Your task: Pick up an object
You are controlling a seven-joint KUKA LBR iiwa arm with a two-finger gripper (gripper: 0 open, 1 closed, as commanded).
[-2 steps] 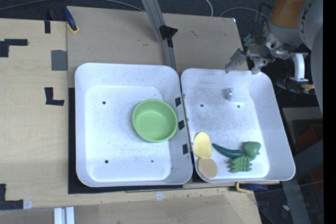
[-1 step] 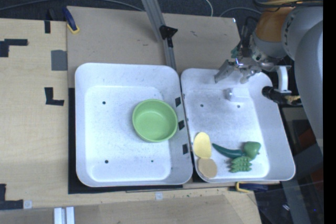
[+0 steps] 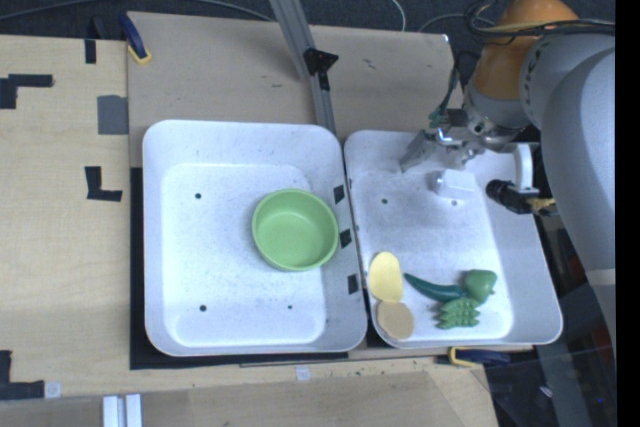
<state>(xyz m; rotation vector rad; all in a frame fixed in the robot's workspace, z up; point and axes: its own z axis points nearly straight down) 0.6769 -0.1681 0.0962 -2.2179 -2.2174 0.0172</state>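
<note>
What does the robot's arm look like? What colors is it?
The arm is big, round and light grey, with a bright orange band near its wrist. Thin dark cables loop over the orange part. At its end sits a small silvery metal pincer, and a black-and-white fitting sticks out beside it.

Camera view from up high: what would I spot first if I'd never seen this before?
Probably the green bowl, sitting alone in the left bin. Next, the cluster of toy food at the near edge of the right bin, yellow and green pieces close together. The gripper hangs over that bin's far end.
</note>
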